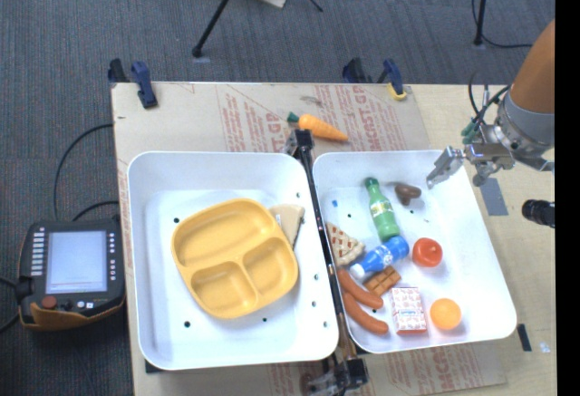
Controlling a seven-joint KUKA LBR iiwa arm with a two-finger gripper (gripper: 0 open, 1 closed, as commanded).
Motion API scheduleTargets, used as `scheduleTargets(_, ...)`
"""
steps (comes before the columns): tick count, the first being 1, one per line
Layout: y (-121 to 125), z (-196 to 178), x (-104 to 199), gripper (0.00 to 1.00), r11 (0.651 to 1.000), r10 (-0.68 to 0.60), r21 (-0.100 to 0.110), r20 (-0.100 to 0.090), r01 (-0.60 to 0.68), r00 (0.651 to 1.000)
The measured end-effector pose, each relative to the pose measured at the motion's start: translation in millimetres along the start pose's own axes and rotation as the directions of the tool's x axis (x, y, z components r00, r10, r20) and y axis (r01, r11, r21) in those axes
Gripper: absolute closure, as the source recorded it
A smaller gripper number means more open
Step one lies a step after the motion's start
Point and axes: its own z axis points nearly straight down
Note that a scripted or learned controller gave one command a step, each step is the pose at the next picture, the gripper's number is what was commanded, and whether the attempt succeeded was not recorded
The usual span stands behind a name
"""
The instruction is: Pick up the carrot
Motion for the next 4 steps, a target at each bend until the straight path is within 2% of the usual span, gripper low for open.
scheduleTargets(1,-78,42,17,0.0,0.959,-0.283,0.003,-0.002,0.283,0.959)
scheduleTargets(2,-116,118,-1,0.0,0.914,-0.405,-0.013,0.008,0.405,0.914)
scheduleTargets(3,-144,124,30,0.0,0.696,-0.718,0.0,-0.002,0.718,0.696)
scheduleTargets(4,-144,115,29,1.0,0.705,-0.71,-0.003,-0.003,0.71,0.705)
